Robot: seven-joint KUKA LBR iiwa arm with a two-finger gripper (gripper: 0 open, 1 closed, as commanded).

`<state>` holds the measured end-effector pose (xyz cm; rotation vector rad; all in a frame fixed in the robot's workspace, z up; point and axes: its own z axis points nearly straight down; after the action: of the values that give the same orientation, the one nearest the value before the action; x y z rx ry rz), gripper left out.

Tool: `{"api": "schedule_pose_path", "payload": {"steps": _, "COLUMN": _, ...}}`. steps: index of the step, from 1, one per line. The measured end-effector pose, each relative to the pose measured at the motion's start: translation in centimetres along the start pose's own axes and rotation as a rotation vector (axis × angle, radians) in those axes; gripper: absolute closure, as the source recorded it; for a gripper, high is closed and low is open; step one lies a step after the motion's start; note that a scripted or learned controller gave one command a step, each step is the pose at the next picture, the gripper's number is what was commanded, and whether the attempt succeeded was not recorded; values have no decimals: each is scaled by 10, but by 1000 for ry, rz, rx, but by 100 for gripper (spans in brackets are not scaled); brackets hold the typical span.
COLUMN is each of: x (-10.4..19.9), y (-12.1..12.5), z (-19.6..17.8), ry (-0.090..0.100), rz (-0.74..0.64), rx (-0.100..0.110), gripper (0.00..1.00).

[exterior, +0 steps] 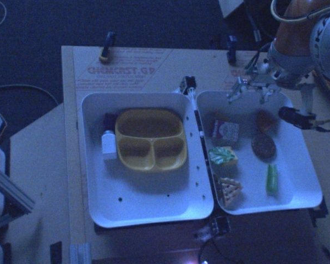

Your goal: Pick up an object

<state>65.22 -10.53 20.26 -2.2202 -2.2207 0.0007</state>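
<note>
We see a dim, blue-lit scene from above, and we read it from the left. On the pale wooden worktop (71, 147) sits the left shallow white plastic bin (93, 202), and in it a small white bottle (109, 144) stands just beside the left edge of a yellow plastic plate with three compartments (150, 139). Touching that bin along its right rim is the second shallow white bin (305, 172). Along its left side we find a small red and white packet (225, 131), below it a green and yellow block-shaped item (223, 156), and nearest the front rim a pale wedge with a waffle pattern (230, 190). Further right lie a dark round disc (263, 146), a reddish-brown lump (266, 121) just behind it, and a slim green stick-shaped piece (271, 178) toward the front — all apart from one another. Above the far rim of this bin hangs the two-finger tool (252, 90) on the grey arm with its orange band (302, 21); its fingers stand apart with nothing between them, clear of every object below.
</note>
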Motion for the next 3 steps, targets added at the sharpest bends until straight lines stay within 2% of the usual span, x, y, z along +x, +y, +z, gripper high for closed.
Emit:
{"api": "schedule_pose_path", "payload": {"steps": 1, "x": -8, "y": -1, "z": 60, "ry": 0, "rz": 1, "rx": 7, "gripper": 0}}
{"api": "schedule_pose_path", "payload": {"steps": 2, "x": -7, "y": -1, "z": 112, "ry": 2, "rz": 1, "rx": 4, "gripper": 0}}
{"api": "schedule_pose_path", "payload": {"steps": 3, "x": -7, "y": 1, "z": 97, "ry": -1, "rz": 0, "rx": -4, "gripper": 100}}
